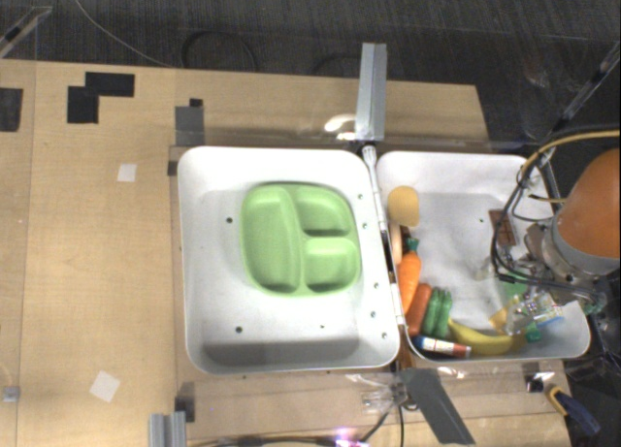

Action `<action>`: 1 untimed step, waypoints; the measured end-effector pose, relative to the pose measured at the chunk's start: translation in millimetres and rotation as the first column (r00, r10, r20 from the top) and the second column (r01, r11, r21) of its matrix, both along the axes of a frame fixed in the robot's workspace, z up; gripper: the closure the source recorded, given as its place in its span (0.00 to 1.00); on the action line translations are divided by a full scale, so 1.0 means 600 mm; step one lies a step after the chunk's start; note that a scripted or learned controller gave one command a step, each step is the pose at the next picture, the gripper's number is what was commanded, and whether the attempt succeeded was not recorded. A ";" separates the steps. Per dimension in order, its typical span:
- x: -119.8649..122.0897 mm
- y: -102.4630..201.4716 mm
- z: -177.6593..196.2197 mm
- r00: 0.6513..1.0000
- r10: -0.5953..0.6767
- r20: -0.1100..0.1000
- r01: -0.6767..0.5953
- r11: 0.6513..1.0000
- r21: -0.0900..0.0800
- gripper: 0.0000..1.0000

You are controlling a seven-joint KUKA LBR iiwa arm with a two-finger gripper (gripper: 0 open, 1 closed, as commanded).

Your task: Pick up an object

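The right bin (456,183) holds several items along its left and front sides. A tan round fruit (403,205) lies near the divider, with an orange carrot (409,278) below it and a green vegetable (440,309) beside the carrot. A yellow banana (483,339) and a red marker (442,345) lie by the front wall. My gripper (531,317) hangs low over the bin's front right corner, just past the banana's right end, under the wrist's cables. I see nothing clearly held.
The left bin (209,329) carries a green divided plate (298,238) at its middle. A thin wooden stick (395,244) lies along the divider. The arm's orange band (594,207) and cables overhang the right bin's right side.
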State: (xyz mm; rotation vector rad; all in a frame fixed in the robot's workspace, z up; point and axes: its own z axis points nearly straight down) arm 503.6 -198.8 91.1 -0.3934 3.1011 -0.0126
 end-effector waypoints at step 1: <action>0.024 -0.011 -0.001 1.000 0.023 -0.001 -0.023 1.000 0.001 0.00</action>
